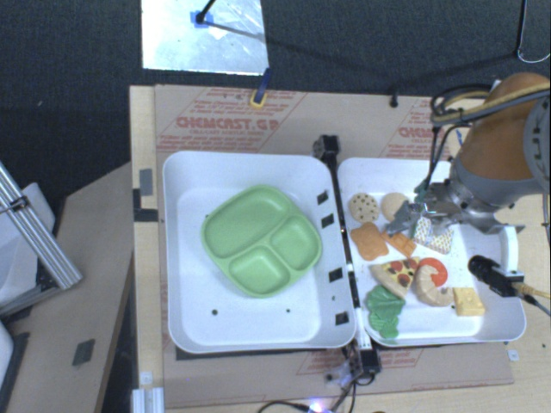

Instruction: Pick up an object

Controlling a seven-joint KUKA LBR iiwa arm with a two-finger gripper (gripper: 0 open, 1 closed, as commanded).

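The green divided plate (261,239) sits in the left bin (185,256), centre frame. In the right bin (508,317), toy foods cluster: cookie (363,206), cracker (369,242), pizza slice (394,274). The gripper (410,219) hovers low over them, right of centre; its state cannot be determined. Recommended: target one isolated item, descend vertically.

Small toy foods are lying scattered in the right bin (516,321): a chocolate-chip cookie (363,206) and a pale round piece (393,205) at the back, an orange cracker (369,243), a pizza slice (395,275), a green leafy piece (384,310) (nearest the front rim), and a yellow cheese block (468,301).
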